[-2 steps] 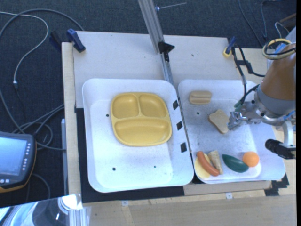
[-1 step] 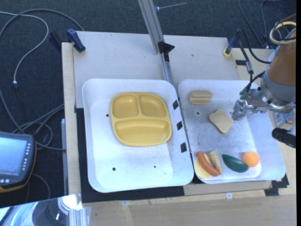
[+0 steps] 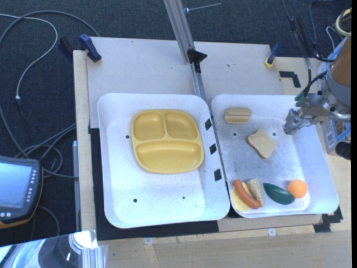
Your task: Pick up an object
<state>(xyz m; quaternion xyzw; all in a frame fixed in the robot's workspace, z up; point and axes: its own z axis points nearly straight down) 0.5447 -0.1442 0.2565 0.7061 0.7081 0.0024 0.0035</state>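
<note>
Bread slice (image 3: 261, 144) lies in right bin (image 3: 318, 161); yellow tray (image 3: 166, 140) in left bin (image 3: 117, 149).

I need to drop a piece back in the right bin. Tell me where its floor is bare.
The right bin has a bare strip down its left side, between the bread slice and the divider, and a patch mid-floor below the slice. The near edge is crowded: hot dog, green vegetable and orange. The bun takes the far-left corner; the gripper hangs over the right side.
</note>
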